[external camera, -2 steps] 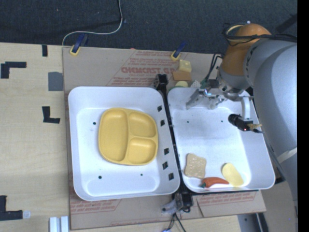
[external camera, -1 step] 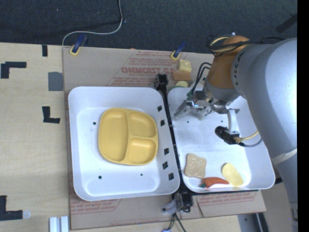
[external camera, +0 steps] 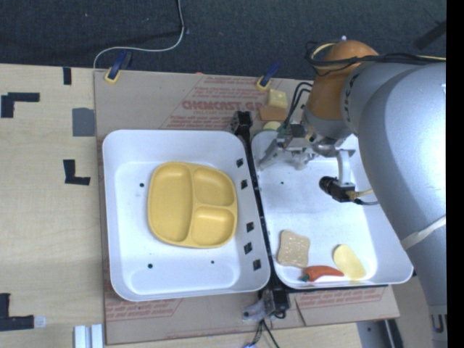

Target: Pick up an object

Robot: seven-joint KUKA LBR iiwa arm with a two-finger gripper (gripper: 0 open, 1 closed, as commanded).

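In the right bin (external camera: pixel 377 223), near its front edge, lie a tan slice of bread (external camera: pixel 293 249), a small red pepper (external camera: pixel 322 272) and a pale yellow oval piece (external camera: pixel 349 262). My gripper (external camera: pixel 283 149) hangs low over the far left corner of that bin, well behind those three items, under the orange band (external camera: pixel 341 78) of the wrist. Nothing shows in its grasp. The left bin (external camera: pixel 123 194) holds a yellow divided plate (external camera: pixel 192 203).
Small tan and yellow blocks (external camera: pixel 274 104) sit on the cardboard just behind the right bin, close to the gripper. The grey arm (external camera: pixel 406 136) covers the right bin's far right side. Blue clamps (external camera: pixel 114 67) and a white cable lie at the back.
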